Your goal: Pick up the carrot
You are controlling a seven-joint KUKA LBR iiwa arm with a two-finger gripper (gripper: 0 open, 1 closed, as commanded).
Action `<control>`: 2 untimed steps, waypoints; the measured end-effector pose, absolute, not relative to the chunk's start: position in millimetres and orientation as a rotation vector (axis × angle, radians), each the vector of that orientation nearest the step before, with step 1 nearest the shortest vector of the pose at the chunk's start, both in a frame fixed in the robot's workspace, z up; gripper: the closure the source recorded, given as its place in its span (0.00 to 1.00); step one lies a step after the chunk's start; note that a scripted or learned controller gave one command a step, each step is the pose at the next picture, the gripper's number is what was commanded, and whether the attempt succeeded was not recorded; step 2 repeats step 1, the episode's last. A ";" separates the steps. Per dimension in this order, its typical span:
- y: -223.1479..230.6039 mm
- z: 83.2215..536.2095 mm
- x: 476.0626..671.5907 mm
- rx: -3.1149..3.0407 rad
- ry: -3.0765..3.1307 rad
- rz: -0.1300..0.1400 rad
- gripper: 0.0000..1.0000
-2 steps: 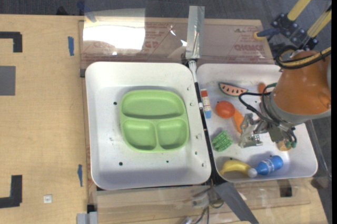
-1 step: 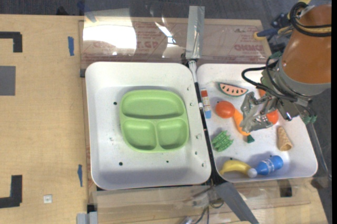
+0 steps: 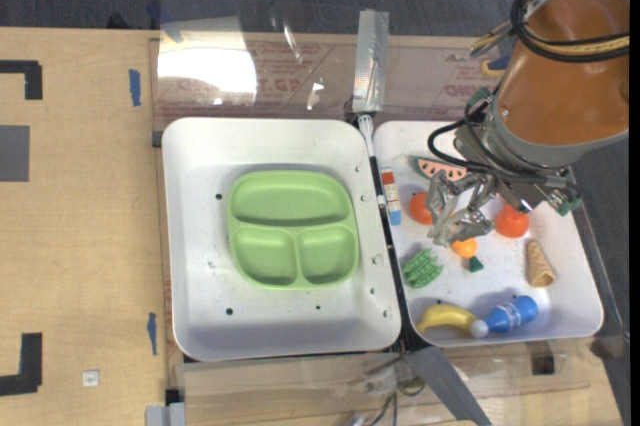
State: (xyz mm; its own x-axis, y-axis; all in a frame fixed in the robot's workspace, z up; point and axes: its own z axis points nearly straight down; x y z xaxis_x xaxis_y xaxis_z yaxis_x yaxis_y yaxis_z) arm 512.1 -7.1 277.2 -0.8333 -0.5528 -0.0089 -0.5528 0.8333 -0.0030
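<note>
The carrot (image 3: 464, 249) is seen in the right bin (image 3: 585, 304), just below the jaws, beside green leafy toy (image 3: 422, 267). Jaws' state can't be told. Descent should be centred over orange body, w/ neighbours avoided.

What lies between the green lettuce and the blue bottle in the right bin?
In the camera view, the yellow banana lies low between the green lettuce and the blue bottle, beside the bottle.
</note>
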 end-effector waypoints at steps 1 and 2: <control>-40.4 194.2 502.1 -1.544 2.734 0.002 1.00; -40.4 194.2 502.1 -1.544 2.734 0.002 1.00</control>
